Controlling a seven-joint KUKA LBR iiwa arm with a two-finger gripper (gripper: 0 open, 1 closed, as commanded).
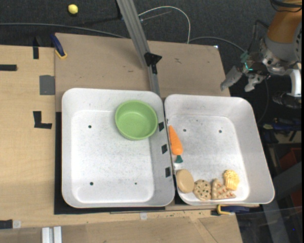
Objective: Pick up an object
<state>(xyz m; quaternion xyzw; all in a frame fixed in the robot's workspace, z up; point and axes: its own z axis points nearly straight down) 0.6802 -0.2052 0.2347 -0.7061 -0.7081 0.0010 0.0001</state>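
The carrot (pixel 176 142) lies against the right bin's (pixel 243 135) left wall, with food pieces beyond it, so the gripper (pixel 241 78), fingers spread wide above the bin's far rim, should descend squarely over one.

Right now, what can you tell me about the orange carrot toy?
The carrot is a small toy, bright orange with a smooth plastic look, and a little green tip pointing toward the near edge. It lies flat in the right bin, close along that bin's left wall, nearly parallel to it. Just past its green tip sits a round tan toy; I cannot tell if they touch. The gripper is far off, beyond the bin's far right corner.
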